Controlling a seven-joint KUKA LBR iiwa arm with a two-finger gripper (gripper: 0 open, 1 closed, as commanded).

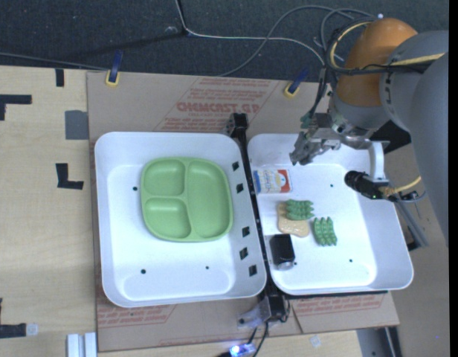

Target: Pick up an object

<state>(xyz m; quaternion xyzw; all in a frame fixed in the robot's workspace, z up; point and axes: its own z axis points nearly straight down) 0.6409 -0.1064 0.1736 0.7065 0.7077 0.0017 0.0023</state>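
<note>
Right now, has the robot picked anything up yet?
Not yet. Nothing looks lifted: the packet, two green toys, tan piece and black block all lie in the right bin. The tool hangs over that bin's back edge. Reaching down and grabbing one is left.

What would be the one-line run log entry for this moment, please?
gripper: above right bin far edge, holding nothing | right bin: small packet, two green toys, black object | left bin: green divided plate

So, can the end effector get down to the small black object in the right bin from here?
Probably yes. The end effector hovers over the right bin's far side; the black object lies uncovered near the divider, beside the tan item.
</note>
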